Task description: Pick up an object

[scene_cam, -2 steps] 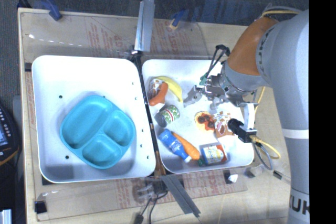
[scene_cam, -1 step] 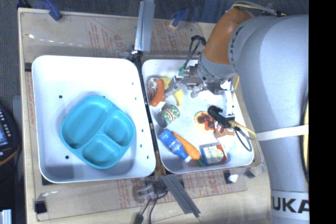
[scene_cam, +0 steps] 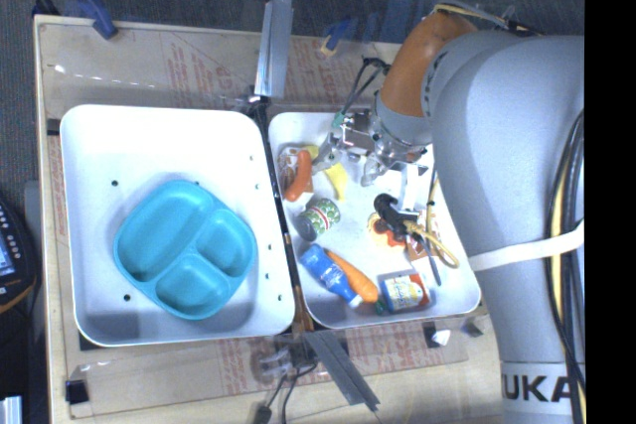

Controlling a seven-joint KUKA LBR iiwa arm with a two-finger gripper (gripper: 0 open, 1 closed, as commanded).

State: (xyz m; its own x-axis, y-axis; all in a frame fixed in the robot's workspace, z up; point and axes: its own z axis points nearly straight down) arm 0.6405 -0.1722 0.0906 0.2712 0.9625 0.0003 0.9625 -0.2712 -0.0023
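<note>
Gripper (scene_cam: 355, 152) low over far end of right bin (scene_cam: 452, 298), beside yellow piece (scene_cam: 336, 180); grip state unclear, cannot tell. Nothing visibly lifted. Can (scene_cam: 321, 215), blue bottle (scene_cam: 329, 275), carrot (scene_cam: 356, 278) lying in bin. Pick not yet done, judging so.

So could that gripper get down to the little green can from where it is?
Probably yes. The gripper hangs over the right bin, and the green can lies close by, uncovered on top, though a blue bottle crowds it.
</note>
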